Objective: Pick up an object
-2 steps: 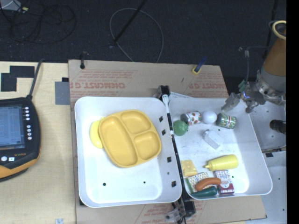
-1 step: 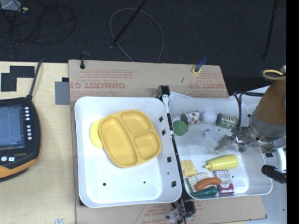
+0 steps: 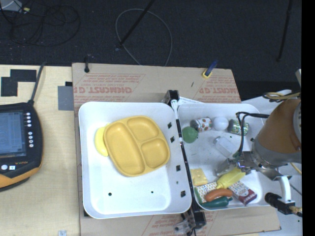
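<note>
End effector (image 3: 235, 165) low in the right bin (image 3: 256, 113), right over the banana (image 3: 229, 178) — can't tell its grip from here.

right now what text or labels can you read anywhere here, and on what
"CHEMCAST GP", in red, upside down, on the cardboard sheet under the bins; it repeats at the sheet's upper right.
Handheld screen at left: too blurred to read.
Small red box and can in the right bin: print too small to read.
</note>
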`<state>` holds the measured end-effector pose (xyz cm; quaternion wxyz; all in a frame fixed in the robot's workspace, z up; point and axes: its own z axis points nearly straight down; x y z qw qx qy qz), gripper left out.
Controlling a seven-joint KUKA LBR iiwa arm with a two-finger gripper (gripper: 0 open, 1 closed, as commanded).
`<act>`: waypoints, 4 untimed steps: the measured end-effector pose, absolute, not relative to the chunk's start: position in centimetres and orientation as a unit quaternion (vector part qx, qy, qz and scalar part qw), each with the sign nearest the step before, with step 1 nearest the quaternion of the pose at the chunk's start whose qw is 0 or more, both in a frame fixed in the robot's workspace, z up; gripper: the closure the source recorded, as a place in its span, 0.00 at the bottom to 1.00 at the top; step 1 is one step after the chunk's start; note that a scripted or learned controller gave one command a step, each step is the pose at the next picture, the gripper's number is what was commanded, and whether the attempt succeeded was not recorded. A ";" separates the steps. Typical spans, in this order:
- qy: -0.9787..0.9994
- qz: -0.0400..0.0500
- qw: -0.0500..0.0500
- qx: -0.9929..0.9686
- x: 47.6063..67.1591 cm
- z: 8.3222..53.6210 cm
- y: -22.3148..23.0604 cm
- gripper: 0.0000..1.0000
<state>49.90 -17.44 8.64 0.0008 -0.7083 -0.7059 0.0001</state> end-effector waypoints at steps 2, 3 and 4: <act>-0.704 -0.001 0.001 -0.710 50.1 9.7 -17.6 0.00; -0.707 -0.001 -0.003 -0.707 47.7 8.8 -14.0 0.00; -0.705 -0.001 0.001 -0.709 47.8 9.7 -14.1 1.00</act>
